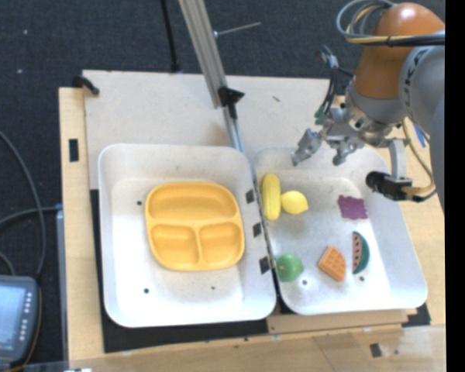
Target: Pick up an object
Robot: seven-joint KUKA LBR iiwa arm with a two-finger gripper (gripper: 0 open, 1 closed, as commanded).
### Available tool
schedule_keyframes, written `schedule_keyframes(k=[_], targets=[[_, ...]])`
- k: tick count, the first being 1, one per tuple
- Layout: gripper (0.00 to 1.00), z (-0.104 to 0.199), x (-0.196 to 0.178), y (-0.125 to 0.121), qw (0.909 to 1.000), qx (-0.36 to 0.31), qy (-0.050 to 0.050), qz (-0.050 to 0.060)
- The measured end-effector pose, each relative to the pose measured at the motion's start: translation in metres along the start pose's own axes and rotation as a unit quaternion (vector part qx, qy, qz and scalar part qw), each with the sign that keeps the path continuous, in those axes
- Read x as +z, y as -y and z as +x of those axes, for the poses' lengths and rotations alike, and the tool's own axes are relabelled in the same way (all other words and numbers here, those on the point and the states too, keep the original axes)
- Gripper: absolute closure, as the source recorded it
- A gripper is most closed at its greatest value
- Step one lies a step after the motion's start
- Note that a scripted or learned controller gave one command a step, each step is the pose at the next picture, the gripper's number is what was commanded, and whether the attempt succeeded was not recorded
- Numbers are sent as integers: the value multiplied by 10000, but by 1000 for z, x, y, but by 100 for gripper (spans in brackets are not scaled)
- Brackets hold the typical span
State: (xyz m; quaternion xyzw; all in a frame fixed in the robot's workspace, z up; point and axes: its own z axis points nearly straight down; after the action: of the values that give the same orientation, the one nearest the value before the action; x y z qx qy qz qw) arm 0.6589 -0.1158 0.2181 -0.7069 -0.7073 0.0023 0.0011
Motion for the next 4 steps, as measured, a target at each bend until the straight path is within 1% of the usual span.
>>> schedule_keyframes(k=[1, 2, 3, 4], targets=[[0, -4, 63, 0, 10000, 11, 0, 3], [0, -6, 116, 0, 10000, 23, 11, -13], [100, -7, 101, -1, 10000, 45, 8, -39], [100, -7, 57, -3, 10000, 32, -3, -54]])
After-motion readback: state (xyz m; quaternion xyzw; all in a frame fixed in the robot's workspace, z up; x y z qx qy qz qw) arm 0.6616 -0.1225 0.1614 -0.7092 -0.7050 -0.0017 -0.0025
